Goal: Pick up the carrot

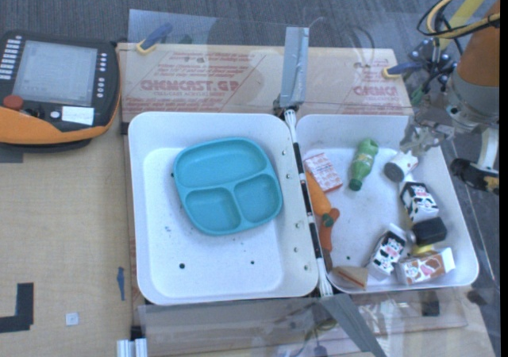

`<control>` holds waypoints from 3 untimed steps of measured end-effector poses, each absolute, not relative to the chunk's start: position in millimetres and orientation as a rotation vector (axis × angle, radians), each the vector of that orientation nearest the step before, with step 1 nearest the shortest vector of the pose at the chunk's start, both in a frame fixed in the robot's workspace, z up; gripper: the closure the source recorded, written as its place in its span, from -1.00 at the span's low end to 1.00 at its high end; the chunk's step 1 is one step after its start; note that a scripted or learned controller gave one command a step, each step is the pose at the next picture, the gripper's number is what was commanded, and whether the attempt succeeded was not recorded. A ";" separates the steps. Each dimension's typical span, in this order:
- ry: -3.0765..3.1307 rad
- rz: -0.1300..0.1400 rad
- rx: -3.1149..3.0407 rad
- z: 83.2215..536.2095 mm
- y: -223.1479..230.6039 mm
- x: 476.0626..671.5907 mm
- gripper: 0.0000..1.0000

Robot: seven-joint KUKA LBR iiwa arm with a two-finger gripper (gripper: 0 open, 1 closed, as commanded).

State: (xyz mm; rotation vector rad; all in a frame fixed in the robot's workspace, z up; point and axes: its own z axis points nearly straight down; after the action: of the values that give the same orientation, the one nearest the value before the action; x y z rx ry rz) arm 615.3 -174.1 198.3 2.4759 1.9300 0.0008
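The claw (418, 140), its opening not discernible, is observed at the right bin's (464, 224) far edge, with the carrot (319, 200) well to its left.

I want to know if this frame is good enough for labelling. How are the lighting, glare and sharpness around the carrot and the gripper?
Camera view: even, soft lighting with faint shadows; the carrot by the right bin's left wall reads clearly; clear sheeting over the cardboard behind the bins gives mild glare; the gripper at that bin's upper right corner is small and slightly soft.
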 end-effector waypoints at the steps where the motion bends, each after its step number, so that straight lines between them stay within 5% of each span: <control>1: 1.671 -0.001 2.659 240.5 -177.3 640.7 -1.00; 2: 1.673 0.000 2.656 291.2 -215.7 643.0 -1.00; 3: 1.262 -0.004 2.881 238.4 -213.4 593.1 -1.00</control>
State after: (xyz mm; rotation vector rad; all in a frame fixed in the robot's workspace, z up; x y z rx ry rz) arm 593.1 -213.4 238.4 2.8806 1.2619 -0.0045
